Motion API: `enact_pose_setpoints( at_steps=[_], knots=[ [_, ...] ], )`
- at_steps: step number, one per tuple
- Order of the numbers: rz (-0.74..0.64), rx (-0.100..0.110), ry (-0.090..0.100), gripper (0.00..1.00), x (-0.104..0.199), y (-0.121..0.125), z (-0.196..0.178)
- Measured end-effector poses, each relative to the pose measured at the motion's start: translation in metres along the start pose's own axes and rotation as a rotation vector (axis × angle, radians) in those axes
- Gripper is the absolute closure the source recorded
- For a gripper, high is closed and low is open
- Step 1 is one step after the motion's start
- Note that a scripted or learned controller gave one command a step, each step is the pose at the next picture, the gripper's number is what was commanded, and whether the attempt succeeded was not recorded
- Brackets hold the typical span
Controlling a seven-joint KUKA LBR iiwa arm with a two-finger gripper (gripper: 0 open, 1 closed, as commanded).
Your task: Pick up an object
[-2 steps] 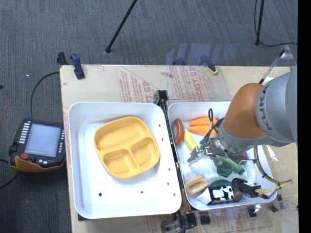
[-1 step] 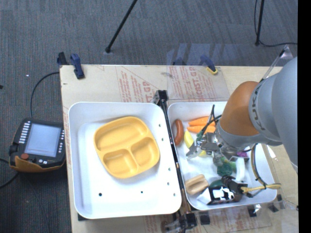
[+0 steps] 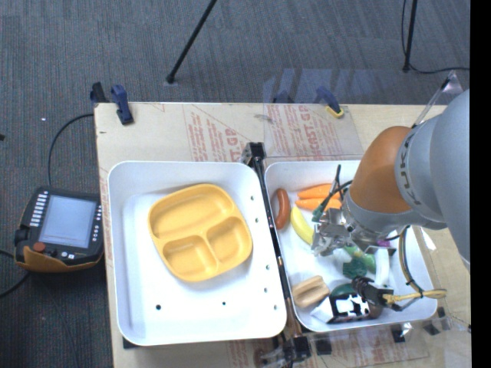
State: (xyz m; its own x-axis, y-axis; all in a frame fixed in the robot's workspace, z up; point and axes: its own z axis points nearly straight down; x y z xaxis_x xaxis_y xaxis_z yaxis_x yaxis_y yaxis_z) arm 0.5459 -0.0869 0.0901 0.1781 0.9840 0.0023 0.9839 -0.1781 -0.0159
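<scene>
You have two bins side by side on the counter [image 3: 192, 129]. The left bin [image 3: 130, 282] holds a divided plate [image 3: 199, 230] near its middle. The right bin [image 3: 307, 320] holds several small things: a sausage [image 3: 281, 207] against its left wall, a banana [image 3: 301, 225] just right of that, carrots [image 3: 316, 196] behind the banana, and a bread roll [image 3: 310, 290] toward the front. The arm [image 3: 414, 179] reaches in from the right, its end effector [image 3: 331, 236] down among those things, beside the banana. A handheld control pad [image 3: 61, 230] lies on the floor, left of the counter.
</scene>
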Motion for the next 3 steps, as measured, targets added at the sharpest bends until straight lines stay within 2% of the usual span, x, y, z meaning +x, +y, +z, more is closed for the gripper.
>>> enact_pose_setpoints(
  at_steps=[1,2,3],
  knots=[
    [-0.176,-0.011,-0.004,1.0,-0.004,-0.014,-0.046],
    [0.034,-0.006,-0.001,1.0,-0.09,-0.057,-0.08],
    [-0.3,-0.008,-0.002,1.0,-0.001,-0.022,-0.082]
  ],
)
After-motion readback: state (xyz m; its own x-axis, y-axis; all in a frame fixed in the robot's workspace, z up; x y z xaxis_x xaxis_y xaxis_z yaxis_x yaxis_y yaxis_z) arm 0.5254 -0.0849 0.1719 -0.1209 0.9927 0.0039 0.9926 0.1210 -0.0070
